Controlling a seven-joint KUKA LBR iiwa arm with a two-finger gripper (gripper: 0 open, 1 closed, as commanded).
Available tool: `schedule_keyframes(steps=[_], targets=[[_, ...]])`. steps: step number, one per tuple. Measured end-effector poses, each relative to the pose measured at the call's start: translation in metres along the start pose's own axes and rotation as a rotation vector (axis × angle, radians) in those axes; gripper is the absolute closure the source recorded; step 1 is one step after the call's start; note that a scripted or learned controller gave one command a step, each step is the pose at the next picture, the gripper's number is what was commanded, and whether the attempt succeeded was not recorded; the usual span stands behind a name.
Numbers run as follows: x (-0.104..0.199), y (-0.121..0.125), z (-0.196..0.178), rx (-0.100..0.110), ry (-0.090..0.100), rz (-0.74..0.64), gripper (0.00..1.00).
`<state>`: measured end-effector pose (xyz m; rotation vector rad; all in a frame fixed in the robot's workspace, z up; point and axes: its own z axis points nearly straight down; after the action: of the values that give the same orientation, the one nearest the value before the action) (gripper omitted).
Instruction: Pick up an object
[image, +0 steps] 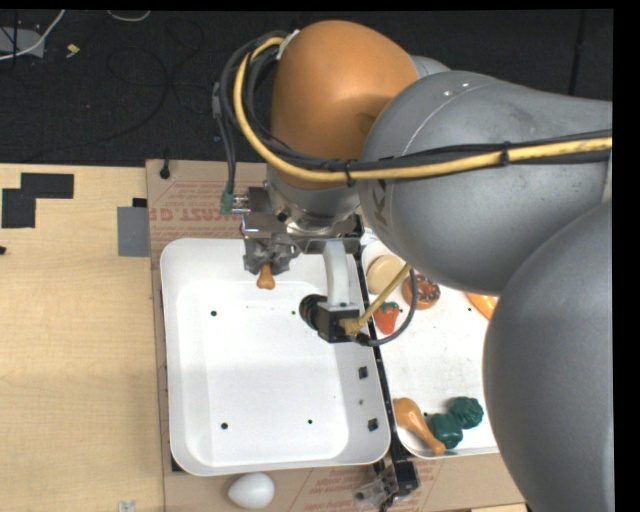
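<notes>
While you are watching the left bin (200, 420), the pincer (266, 268) is gripping a small orange piece (266, 279), hanging straight below at the far edge.

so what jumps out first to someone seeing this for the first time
The bulky grey arm with its orange band looms over the top and right. Below it, the two-finger gripper hangs over the left white bin with a small orange piece at its tip. A white egg-shaped object lies outside the bin's near edge.

Bulky grey arm (500, 170) with orange dome (335, 85), looped black and yellow cables (245, 100).
</notes>
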<state>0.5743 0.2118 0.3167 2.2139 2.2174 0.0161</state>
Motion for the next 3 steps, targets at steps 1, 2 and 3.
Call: schedule_keyframes(steps=[1,2,3], targets=[[0.024,0.07,0.011,0.012,-0.003,-0.002,1.0],[0.01,0.071,-0.093,0.007,0.0,-0.004,1.0],[-0.081,0.07,-0.076,0.019,-0.005,0.009,1.0]])
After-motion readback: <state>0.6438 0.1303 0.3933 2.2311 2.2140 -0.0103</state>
